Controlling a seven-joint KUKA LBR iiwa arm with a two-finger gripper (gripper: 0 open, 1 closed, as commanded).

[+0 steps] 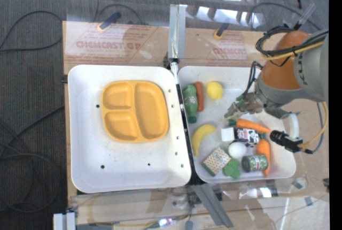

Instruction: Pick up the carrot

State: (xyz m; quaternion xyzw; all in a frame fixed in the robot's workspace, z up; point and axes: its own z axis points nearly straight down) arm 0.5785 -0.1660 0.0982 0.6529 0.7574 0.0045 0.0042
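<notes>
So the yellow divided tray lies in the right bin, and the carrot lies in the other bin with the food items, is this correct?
Not quite. The camera view shows the yellow divided tray in the left bin, not the right one. The carrot does lie in the other bin, the right bin, with the food items, such as the banana and the lemon.

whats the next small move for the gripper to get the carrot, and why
Probably a short move toward the view's bottom right, then down. The gripper sits in the right bin, just up-left of the carrot, with nothing seen between its fingers. The carrot lies slanted above a white carton, with an egg nearby, so it should centre over the carrot first.
</notes>
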